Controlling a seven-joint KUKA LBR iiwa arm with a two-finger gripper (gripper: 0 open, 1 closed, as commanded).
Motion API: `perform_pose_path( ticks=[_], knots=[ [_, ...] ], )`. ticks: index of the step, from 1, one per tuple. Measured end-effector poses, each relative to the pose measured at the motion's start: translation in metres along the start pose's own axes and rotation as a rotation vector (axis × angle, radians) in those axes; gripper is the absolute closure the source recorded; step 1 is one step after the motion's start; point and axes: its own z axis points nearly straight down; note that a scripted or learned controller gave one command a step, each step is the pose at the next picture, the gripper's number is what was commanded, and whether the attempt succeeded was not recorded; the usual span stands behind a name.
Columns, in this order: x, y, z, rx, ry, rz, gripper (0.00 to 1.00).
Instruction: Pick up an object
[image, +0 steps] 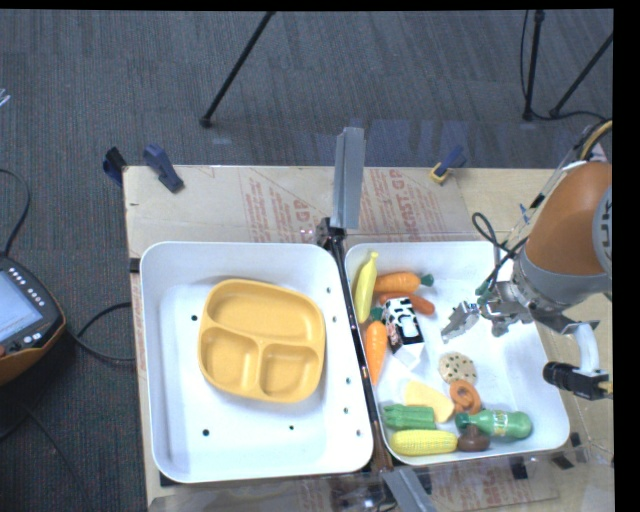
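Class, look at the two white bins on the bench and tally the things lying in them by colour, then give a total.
Yellow: 4, a plastic divided plate, banana, cheese wedge, corn cob
Orange: 3, two carrots, a ring slice
Green: 2, a bottle, a ridged vegetable
Black-and-white: 1, carton
Tan: 1, cookie
Total: 11

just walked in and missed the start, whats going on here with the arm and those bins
A robot arm reaches in from the right over the right bin, which holds a pile of toy food: a banana, carrots, a corn cob, a green bottle and a cookie. Its gripper hangs above a bare patch of that bin, just above the cookie, with nothing visibly between its fingers. The left bin holds a yellow divided plate. No pick has been made yet.
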Motion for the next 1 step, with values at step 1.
perform_pose_path(
  ticks=[1],
  knots=[
    [0.0151,0.0332,0.0295,-0.017,-0.009,-0.233,0.0]
  ],
)
